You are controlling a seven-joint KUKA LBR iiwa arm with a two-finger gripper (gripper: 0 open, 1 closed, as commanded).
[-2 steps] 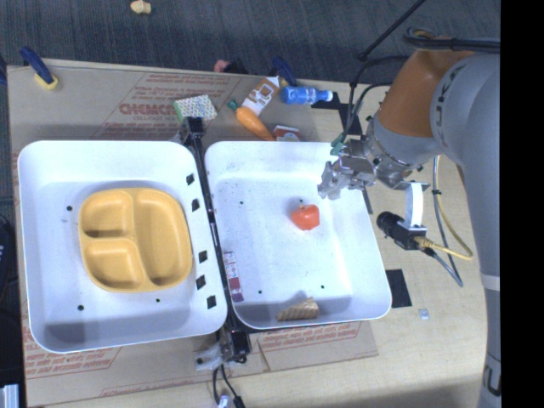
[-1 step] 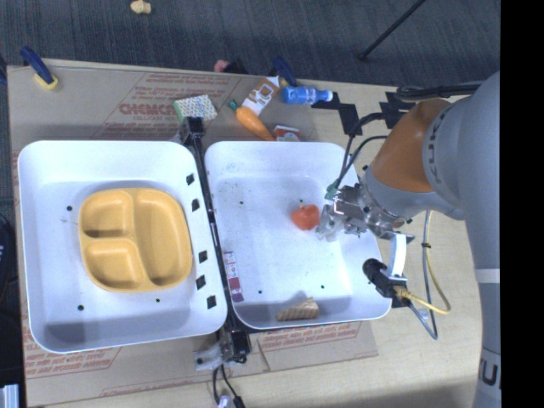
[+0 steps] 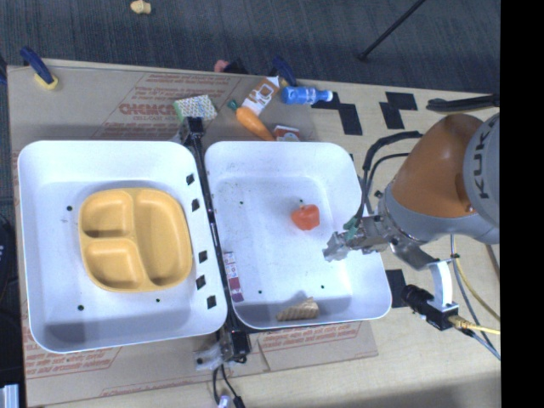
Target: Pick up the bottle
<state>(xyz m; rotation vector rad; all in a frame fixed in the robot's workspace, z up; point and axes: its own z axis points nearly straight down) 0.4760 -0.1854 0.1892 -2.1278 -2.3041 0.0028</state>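
Note:
A small blue bottle [image 3: 302, 96] lies on its side on the cardboard behind the right bin [image 3: 361, 194], outside both bins. My gripper [image 3: 338, 246] hangs low over the right side of the right bin, near its right wall. It is far from the bottle, toward the front of the bench. A red-orange toy [image 3: 306, 217] lies just up and left of the gripper, apart from it. Nothing shows in the gripper.
A white-and-orange tube [image 3: 262, 94], an orange carrot [image 3: 253, 123] and a green patterned pad [image 3: 194, 107] lie by the bottle. A tan piece [image 3: 297, 311] rests at the right bin's front wall. The left bin [image 3: 34, 228] holds a yellow divided plate [image 3: 136, 238].

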